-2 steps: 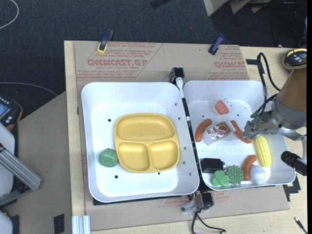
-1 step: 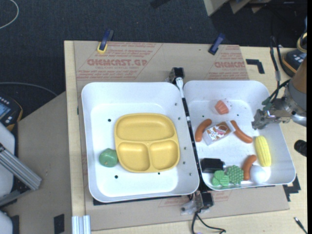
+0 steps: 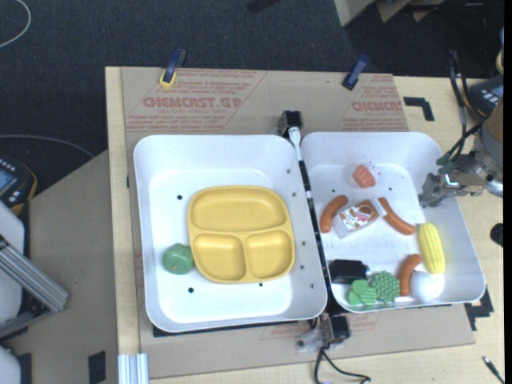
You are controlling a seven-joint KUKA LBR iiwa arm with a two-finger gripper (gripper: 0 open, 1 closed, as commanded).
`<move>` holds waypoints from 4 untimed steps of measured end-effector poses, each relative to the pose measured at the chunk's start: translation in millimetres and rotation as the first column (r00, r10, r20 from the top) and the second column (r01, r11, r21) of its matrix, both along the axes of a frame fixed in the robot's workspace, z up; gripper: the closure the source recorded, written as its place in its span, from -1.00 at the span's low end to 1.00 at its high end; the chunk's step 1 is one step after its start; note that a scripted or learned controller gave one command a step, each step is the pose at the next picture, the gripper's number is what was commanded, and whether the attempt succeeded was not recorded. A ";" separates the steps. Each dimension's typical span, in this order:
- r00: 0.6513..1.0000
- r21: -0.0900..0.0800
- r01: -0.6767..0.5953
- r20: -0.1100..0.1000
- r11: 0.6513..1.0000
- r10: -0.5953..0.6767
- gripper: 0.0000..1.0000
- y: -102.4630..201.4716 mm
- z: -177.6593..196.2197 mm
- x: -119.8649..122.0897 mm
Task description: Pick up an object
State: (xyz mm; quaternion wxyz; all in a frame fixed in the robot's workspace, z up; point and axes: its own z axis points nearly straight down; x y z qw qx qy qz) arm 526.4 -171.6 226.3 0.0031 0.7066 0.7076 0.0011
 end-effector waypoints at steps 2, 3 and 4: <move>1.000 0.004 -0.006 -0.004 1.000 0.006 1.00 99.4 -8.5 21.4; 1.000 0.003 -0.004 -0.002 1.000 0.004 1.00 150.0 1.7 34.8; 1.000 0.004 -0.004 -0.005 1.000 0.004 1.00 194.1 -3.9 37.4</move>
